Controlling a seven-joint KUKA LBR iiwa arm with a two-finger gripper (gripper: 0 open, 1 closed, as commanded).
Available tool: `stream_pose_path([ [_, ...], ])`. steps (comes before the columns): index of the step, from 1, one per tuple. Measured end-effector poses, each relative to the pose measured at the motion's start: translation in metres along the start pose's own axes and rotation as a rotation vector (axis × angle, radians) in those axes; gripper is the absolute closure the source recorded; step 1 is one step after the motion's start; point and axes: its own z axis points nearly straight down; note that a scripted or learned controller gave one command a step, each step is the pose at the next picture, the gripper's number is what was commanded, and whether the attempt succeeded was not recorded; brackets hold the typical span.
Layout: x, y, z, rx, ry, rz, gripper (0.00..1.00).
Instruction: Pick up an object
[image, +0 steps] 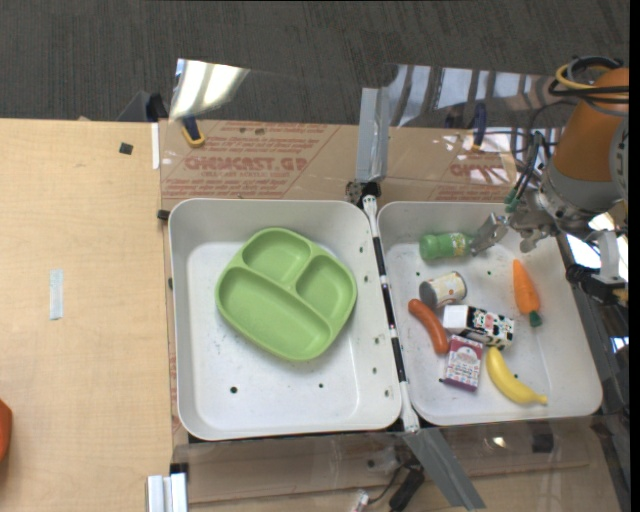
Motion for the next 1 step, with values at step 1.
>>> stream_pose_path([
  [1,-0.0194,-0.0647,0.0283,-0.002,0.005,-0.031,0.0],
])
